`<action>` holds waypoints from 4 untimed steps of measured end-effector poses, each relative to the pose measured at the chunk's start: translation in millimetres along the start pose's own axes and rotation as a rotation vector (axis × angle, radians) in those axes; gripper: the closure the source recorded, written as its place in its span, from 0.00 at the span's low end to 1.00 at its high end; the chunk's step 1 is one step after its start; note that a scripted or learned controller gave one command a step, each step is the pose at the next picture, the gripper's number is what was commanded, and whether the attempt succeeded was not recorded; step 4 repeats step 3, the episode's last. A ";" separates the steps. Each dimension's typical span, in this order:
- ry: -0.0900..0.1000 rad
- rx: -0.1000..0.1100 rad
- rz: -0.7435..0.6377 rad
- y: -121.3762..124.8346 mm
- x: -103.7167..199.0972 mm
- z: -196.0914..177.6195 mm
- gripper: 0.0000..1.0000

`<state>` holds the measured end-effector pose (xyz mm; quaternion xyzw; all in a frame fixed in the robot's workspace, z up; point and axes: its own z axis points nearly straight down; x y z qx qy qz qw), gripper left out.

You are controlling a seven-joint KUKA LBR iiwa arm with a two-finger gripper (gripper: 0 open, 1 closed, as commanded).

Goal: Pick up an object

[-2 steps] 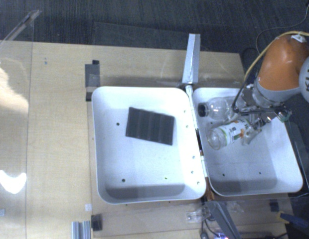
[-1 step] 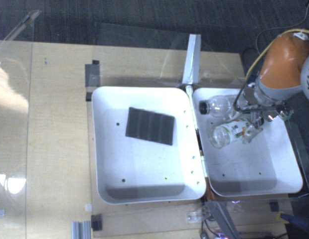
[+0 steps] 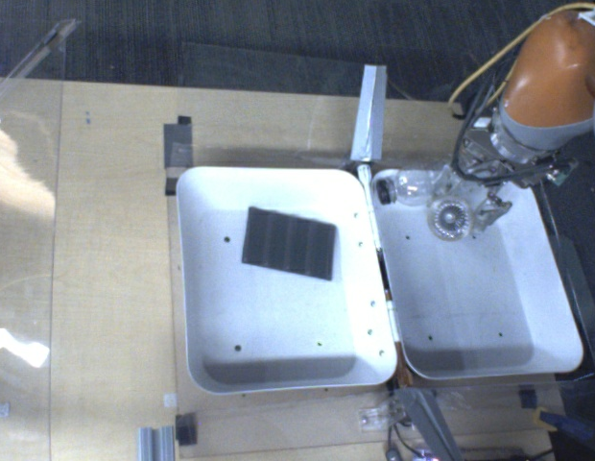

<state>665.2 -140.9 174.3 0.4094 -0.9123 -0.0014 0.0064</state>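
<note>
A dark ribbed pad (image 3: 289, 243) lies flat in the left bin (image 3: 206, 353), toward its far edge. It looks light, thin and somewhat flexible; lying flush, it is best taken at an edge. In the right bin (image 3: 489, 344), at the far left corner, sits a clear, likely slippery object (image 3: 413, 185). The gripper (image 3: 470, 205) hangs just beside it; its opening I cannot tell.

Rounded orange band (image 3: 557, 60) over a grey wrist collar (image 3: 533, 133), yellow cable (image 3: 489, 60) looping off its left side, dark wiring and metal fittings crowding the hand (image 3: 465, 200) below.
</note>
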 end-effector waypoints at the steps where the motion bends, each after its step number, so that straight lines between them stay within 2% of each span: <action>1: -0.003 -0.001 0.003 0.6 -1.0 -9.4 1.00; 2: -0.019 0.018 -0.165 -31.6 28.5 -67.8 1.00; 3: -0.015 0.014 -0.353 -14.1 8.6 -14.0 1.00; 4: -0.015 0.014 -0.353 -14.1 8.6 -14.0 1.00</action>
